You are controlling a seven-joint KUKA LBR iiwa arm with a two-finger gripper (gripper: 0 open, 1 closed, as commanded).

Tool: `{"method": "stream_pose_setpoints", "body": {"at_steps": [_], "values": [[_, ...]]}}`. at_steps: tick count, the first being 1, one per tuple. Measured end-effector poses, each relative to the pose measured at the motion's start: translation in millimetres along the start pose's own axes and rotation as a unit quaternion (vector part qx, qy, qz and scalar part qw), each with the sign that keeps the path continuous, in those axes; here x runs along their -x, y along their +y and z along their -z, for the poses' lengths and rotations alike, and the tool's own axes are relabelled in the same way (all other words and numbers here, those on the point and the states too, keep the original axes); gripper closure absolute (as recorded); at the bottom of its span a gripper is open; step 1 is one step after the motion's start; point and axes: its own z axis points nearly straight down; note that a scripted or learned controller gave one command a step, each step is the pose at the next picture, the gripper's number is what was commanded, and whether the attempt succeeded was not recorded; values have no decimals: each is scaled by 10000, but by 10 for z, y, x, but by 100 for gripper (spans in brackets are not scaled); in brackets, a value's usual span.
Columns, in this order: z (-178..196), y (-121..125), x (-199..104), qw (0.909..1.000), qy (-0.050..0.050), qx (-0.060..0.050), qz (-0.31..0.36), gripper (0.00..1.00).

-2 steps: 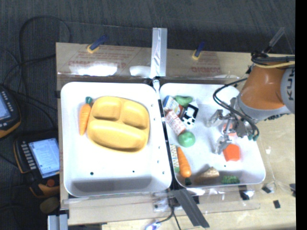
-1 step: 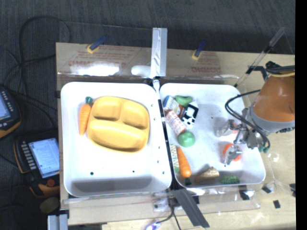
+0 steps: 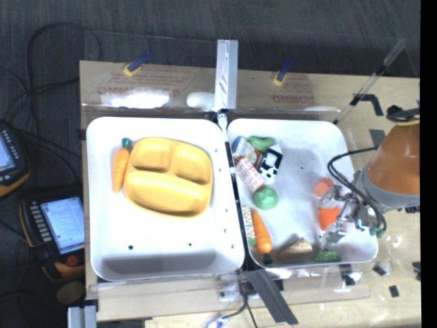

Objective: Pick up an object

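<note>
The gripper (image 3: 336, 224) is hanging low in the right bin (image 3: 300, 130), its fingers pinching an orange toy (image 3: 328, 215) near the bin's right side. A toy carrot (image 3: 260, 231), green ball (image 3: 266, 198), striped packet (image 3: 248, 173) and black-and-white toy (image 3: 272, 164) are lying along that bin's left side. The left bin (image 3: 102, 203) is holding a yellow tray (image 3: 167, 176) with a second carrot (image 3: 120, 166) just beside it. Both bins are sitting on a brown bench (image 3: 95, 80) above dark carpet (image 3: 205, 12).
</note>
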Motion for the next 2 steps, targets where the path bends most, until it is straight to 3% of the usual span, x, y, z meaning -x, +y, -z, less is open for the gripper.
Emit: {"method": "stream_pose_setpoints", "body": {"at_steps": [1, 2], "values": [[-59, 278, 1366, 9891, 47, 21, 1472, 0], [-42, 190, 931, 9927, 56, 24, 1204, 0]]}}
